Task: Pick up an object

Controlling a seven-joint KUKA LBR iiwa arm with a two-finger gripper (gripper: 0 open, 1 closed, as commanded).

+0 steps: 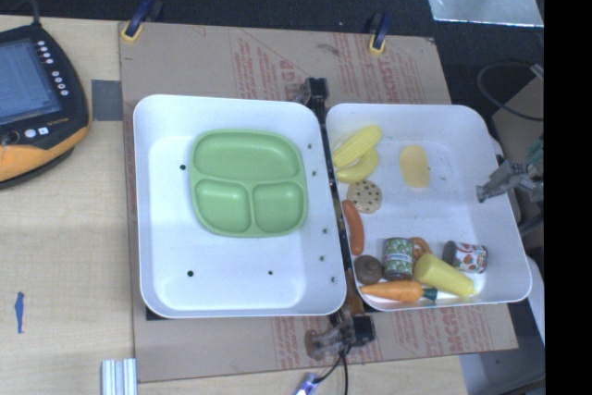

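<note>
The right bin (462,120) holds toy food. A yellow corn cob (357,142) lies at its upper left on a yellow curved piece (359,167), with a speckled cookie (364,195) below them. A pale yellow piece (414,166) lies alone in the middle. A red sausage (352,228) runs along the left wall. Along the front lie a carrot (392,293), a brown round piece (368,269), a green can (398,257), a yellow pear shape (444,277) and a red-and-white can (468,256). My gripper (500,185) reaches in at the bin's right rim, away from all of these.
The left bin (157,199) carries a green divided plate (249,182). A teach pendant (37,102) lies on the bench at far left. Clamps (376,32) hold the cardboard underlay at the back. Bare bin floor lies between the pale yellow piece and my gripper.
</note>
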